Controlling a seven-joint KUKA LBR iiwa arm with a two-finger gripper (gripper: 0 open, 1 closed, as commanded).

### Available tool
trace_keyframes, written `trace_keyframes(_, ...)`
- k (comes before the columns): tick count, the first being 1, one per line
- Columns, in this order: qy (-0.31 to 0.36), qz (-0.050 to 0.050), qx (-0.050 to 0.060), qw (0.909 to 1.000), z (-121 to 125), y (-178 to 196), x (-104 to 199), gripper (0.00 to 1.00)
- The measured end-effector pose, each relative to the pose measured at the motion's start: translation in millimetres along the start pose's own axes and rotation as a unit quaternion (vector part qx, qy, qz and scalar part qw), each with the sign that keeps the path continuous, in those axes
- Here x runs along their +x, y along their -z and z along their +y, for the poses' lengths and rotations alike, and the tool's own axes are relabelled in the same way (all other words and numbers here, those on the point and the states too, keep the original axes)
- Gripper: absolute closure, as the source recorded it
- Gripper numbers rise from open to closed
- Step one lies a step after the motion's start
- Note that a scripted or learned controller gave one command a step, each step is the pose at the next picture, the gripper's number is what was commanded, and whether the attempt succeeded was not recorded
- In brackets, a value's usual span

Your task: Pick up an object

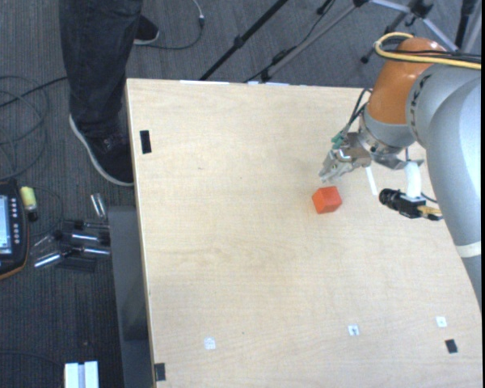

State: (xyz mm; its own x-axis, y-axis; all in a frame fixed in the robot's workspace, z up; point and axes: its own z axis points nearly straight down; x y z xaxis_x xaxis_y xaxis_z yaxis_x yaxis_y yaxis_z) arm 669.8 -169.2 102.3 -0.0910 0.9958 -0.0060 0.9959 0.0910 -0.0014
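Observation:
A small orange-red cube lies on the pale wooden bench top, right of centre. My gripper hangs just above and slightly behind the cube, its metal fingers pointing down toward the board. The cube rests on the surface, apart from the fingertips, with nothing between them. The grey arm with its orange band comes in from the right edge.
A person in dark trousers and shoes stands off the bench's far left corner. Cables, a handheld pendant and tools lie on the floor at left. Small black markers sit at the bench edges.

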Motion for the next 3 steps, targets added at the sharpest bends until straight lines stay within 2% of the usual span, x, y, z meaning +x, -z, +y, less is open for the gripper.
trace_keyframes(1, 0.007, -0.013, -0.004, 0.9999, 2.4, 14.6, -8.2, 0.00)
trace_keyframes(2, 0.011, 0.003, 0.000, 0.9999, -36.2, -19.1, 24.0, 0.00)
trace_keyframes(3, 0.010, 0.004, 0.001, 0.9999, -36.5, -11.6, 24.7, 1.00)
